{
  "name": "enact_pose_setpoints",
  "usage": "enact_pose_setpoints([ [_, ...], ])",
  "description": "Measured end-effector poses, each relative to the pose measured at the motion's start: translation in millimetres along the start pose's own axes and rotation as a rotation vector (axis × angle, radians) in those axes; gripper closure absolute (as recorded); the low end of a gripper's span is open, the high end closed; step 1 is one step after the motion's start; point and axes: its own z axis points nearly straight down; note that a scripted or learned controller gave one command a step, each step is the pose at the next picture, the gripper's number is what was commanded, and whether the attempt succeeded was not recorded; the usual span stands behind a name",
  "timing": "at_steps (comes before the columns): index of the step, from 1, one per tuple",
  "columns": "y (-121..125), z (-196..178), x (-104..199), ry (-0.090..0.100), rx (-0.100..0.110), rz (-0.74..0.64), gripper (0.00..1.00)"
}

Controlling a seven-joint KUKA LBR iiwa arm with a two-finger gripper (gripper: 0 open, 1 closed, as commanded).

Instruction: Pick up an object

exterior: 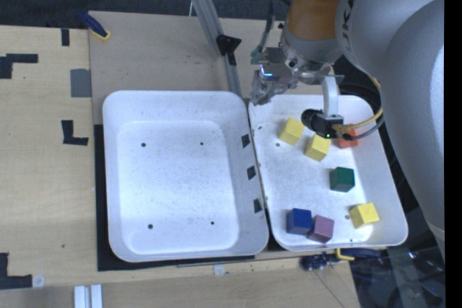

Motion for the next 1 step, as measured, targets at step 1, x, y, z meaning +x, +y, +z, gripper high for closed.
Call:
enact_pose_setpoints([
  [1, 13.4, -3.1, 55.7, 0.001, -0.002, 0.000, 1.00],
])
